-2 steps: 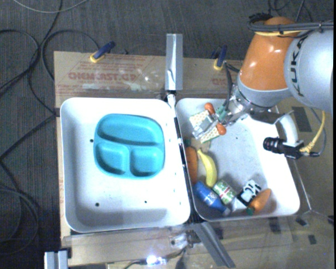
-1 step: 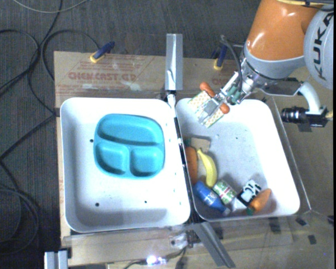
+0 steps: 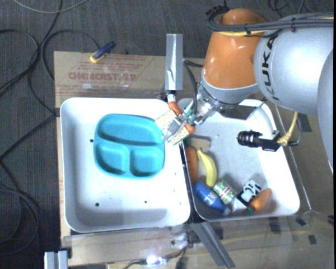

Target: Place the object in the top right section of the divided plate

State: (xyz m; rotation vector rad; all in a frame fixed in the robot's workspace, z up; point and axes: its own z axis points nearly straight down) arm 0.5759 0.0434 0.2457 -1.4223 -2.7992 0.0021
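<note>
a grey arm with an orange band reaches in from 3 o'clock over a counter bearing two shallow white bins side by side. the gripper hangs over the ridge where the two bins meet, at the 3 o'clock edge of the blue divided plate; its fingers stand slightly apart, and whether they pinch anything cannot be told, since the small orange-and-white patches at their tips are too blurred to separate from the gripper itself. the divided plate lies in the left bin, toward that bin's 12 o'clock half, with one long section along its 12 o'clock side and two smaller sections along its 6 o'clock side. in the right bin, the loose objects gather toward 6 o'clock: a carrot and a yellow banana lie side by side just beside the dividing wall; a blue bottle and a green-labelled can touch below them; a black-and-white item and a second orange piece lie at 5 o'clock. a black cylindrical fitting projects over the right bin.
</note>
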